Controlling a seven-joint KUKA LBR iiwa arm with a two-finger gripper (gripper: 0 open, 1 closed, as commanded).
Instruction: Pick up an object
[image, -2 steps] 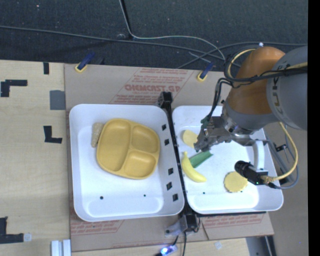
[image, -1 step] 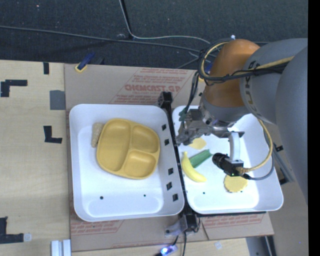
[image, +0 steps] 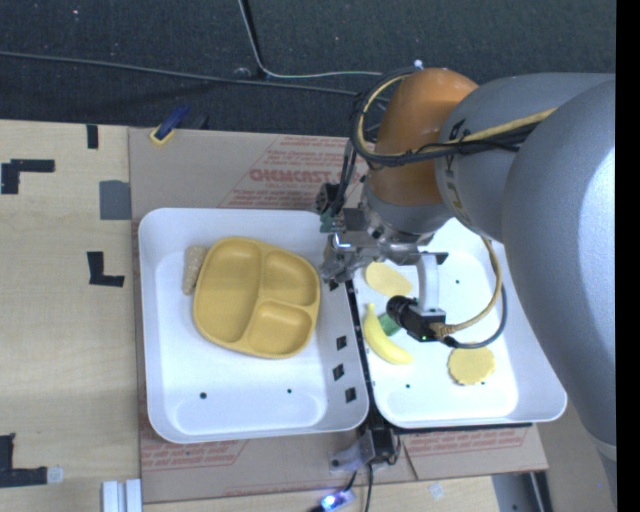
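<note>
In the right bin (image: 520, 400), my gripper (image: 383, 252) hangs below the orange wrist band at the bin's left wall, near the divider. A pale yellow round piece (image: 386, 279) lies just under and in front of it, partly hidden by the gripper body. A yellow banana (image: 385, 342) rests along the left wall of the same bin. Nearer the front sits a yellow round disc (image: 470, 367). The left bin (image: 170, 390) holds a yellow divided plate (image: 256, 297), with a tan block (image: 192, 270) tucked under its left edge.
The big grey arm covers the back right of the right bin. A black fitting with a yellow cable (image: 415, 322) hangs beside the banana. The bins sit on brown cardboard (image: 250, 170) over a wooden bench.
</note>
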